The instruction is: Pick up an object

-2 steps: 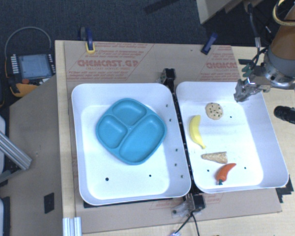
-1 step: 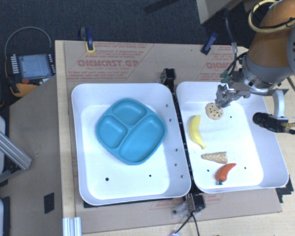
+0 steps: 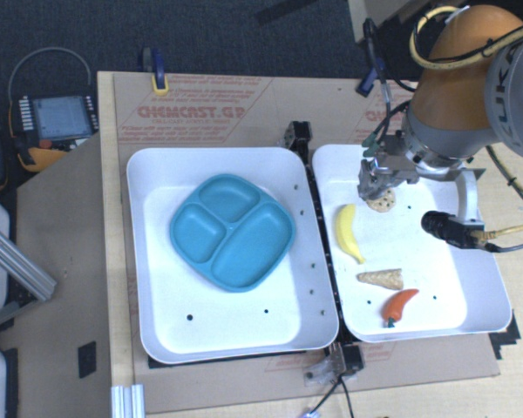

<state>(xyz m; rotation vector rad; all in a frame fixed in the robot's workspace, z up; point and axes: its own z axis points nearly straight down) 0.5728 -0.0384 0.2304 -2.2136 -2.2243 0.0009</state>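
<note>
In the right bin (image 3: 471, 316) lie a yellow banana (image 3: 348, 232), a tan wedge-shaped piece (image 3: 381, 278), a red chili pepper (image 3: 399, 305) and a round cookie (image 3: 383, 201). My gripper (image 3: 374, 190) hangs at the bin's upper left, directly over the cookie, with its fingers pointing down at the cookie's top edge. Whether they touch the cookie is unclear. The grey arm with the orange band (image 3: 458, 59) reaches in from the upper right.
The left bin (image 3: 157, 312) holds a blue divided plate (image 3: 233, 231). A black cylindrical part with a cable (image 3: 449, 227) sticks out beside the arm over the right bin. Black clamps (image 3: 298, 135) sit between the bins at the top and bottom.
</note>
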